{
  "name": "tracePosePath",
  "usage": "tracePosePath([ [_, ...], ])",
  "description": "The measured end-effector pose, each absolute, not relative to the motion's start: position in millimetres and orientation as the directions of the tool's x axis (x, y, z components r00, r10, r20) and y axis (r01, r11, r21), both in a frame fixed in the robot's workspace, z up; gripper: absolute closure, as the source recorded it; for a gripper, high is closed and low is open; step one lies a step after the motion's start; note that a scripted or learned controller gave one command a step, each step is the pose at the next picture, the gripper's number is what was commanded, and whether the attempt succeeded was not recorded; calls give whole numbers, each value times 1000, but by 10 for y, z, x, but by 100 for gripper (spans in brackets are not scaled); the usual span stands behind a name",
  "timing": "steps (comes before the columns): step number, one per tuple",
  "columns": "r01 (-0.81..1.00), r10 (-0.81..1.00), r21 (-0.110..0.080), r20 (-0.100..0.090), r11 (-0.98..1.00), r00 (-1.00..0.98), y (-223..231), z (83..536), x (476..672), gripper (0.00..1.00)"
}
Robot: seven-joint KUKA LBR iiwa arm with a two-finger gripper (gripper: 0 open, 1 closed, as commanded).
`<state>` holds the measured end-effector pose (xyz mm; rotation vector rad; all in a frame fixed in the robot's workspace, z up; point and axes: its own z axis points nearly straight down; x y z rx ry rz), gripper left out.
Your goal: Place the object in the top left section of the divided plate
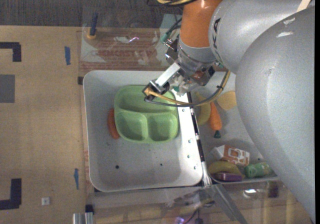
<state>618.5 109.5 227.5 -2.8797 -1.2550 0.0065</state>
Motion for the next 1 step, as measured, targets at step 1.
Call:
tracePosePath([
  [1, 733, 733, -2, -4, -681, 681, 1097, 2277, 6185, 0],
])
